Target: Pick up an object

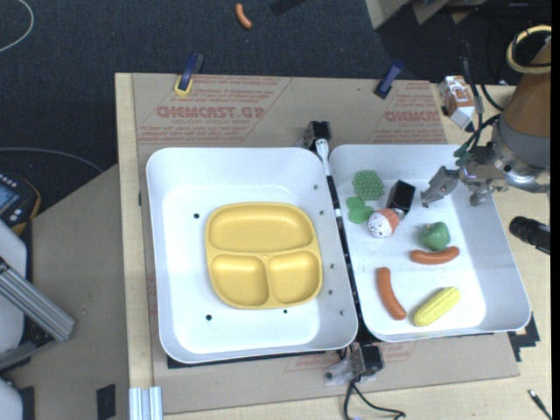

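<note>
- Pepper [434, 234]: green, in the right bin [499, 269], nearest the gripper; it lies loose on the floor of the bin, untouched, and seems the likeliest pick.
- Sausage [434, 255]: orange-red, just below the pepper, nearly touching it; that closeness could crowd a grasp.
- Second sausage [391, 293]: lies lengthwise further toward the near rim, apart from the others.
- Corn [436, 306]: yellow, beside the second sausage, tilted, in free space.
- Radish [381, 224]: white and red, by the bin's left side, touching a green leafy piece [359, 209].
- Broccoli [368, 183]: above the leafy piece, near the far left corner.
- Black block [402, 196]: tilted, just above the radish.
- Gripper [456, 189]: hangs over the right bin's far right part, above and right of the pepper; its fingers stand apart, with nothing between them. I judge it is poised to descend; nothing is picked yet.
- Left bin [166, 234]: holds a yellow tray [262, 254] of three compartments, centred, well apart from the toys, so it plays no part here.
- Bench [140, 129]: board clamped at the far edge, holding both bins steady.
</note>
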### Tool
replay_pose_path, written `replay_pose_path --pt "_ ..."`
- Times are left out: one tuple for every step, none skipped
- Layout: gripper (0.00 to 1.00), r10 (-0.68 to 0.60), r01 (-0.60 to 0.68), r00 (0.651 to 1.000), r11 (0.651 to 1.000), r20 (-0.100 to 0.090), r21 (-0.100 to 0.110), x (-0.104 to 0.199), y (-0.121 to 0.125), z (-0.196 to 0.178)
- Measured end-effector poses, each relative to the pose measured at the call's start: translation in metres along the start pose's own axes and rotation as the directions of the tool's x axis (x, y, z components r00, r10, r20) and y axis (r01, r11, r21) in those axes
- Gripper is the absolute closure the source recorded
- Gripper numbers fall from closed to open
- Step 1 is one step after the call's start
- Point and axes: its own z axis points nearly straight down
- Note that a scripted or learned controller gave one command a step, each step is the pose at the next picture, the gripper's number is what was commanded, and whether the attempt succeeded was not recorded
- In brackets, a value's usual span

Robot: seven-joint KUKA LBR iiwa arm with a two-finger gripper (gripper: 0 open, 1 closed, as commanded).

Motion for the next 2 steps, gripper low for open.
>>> replay_pose_path --pt "0.0 -0.003 0.003 1.0 1.0 0.003 -0.014 0.0 0.003 -0.008" --pt "0.0 -0.003 0.003 1.0 1.0 0.002 -0.009 0.002 -0.001 0.035"
